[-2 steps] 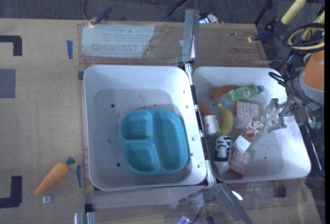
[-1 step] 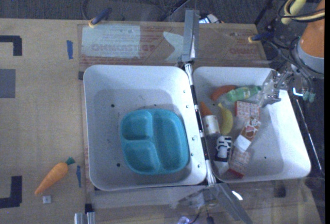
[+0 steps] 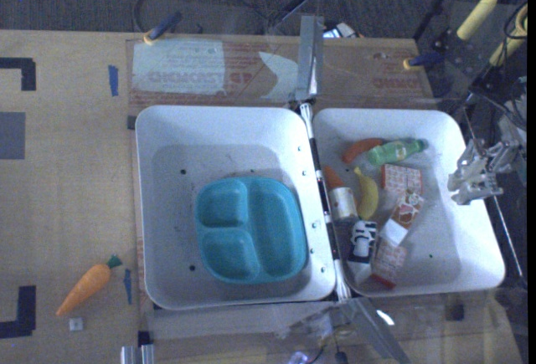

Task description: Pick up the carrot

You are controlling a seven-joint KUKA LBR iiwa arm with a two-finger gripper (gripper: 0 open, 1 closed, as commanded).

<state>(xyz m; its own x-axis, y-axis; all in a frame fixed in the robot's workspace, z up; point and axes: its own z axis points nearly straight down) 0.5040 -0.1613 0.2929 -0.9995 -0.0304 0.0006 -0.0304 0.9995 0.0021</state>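
Observation:
An orange toy carrot (image 3: 84,289) with a green top lies on the wooden bench, outside the bins, off the left bin's front left corner. My gripper (image 3: 476,174) hangs over the right rim of the right bin (image 3: 469,245), far from that carrot. In the right bin, an orange elongated piece (image 3: 360,150) lies at the back, partly under a green bottle (image 3: 394,152). A smaller orange piece (image 3: 333,178) sits by the bin's left wall. I cannot tell whether either one is a carrot.
The left bin (image 3: 167,145) holds a blue three-compartment plate (image 3: 249,228). The right bin also holds a banana (image 3: 367,195), a white cup (image 3: 342,203), a red-and-white box (image 3: 401,180), a black-and-white toy (image 3: 362,241) and small cartons (image 3: 390,252). Blue tape marks (image 3: 113,79) dot the bench.

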